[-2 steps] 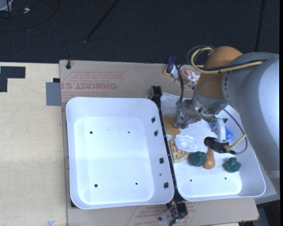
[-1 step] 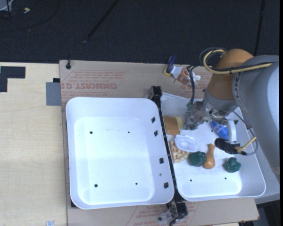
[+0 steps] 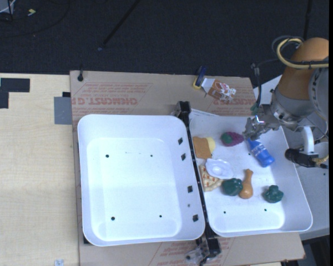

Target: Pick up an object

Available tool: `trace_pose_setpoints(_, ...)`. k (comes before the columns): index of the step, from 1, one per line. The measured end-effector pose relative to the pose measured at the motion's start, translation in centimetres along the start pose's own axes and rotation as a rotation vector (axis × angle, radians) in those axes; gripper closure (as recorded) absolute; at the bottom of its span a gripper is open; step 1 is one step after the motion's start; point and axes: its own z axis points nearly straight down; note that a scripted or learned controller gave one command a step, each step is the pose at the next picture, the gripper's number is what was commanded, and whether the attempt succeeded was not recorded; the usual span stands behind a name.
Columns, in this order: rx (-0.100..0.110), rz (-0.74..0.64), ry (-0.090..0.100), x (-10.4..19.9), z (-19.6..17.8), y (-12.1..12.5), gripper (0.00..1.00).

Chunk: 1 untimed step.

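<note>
My gripper (image 3: 257, 131) hangs over the far right part of the right bin (image 3: 291, 218), just above a blue bottle (image 3: 261, 153) that lies tilted on the bin floor. A purple and green toy (image 3: 231, 138) rests to the gripper's left. Further left lie an orange and yellow bread-like piece (image 3: 203, 146), a white shell-like piece (image 3: 218, 168) and a waffle piece (image 3: 209, 179). Toward the front sit a dark green toy (image 3: 231, 187), an orange drumstick (image 3: 247, 184) and a green broccoli-like toy (image 3: 273, 193).
The left bin (image 3: 94, 148) adjoins the right one along a black clamp strip (image 3: 190, 165). A small printed packet (image 3: 220, 90) and a blue and yellow clip (image 3: 199, 78) lie on the cardboard behind the bins. The arm's grey and orange body (image 3: 299, 76) stands at the right.
</note>
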Motion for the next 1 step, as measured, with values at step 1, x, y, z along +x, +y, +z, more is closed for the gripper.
trace_pose_setpoints(1,0.008,-0.006,0.005,6.25,0.21,-0.11,1.00)
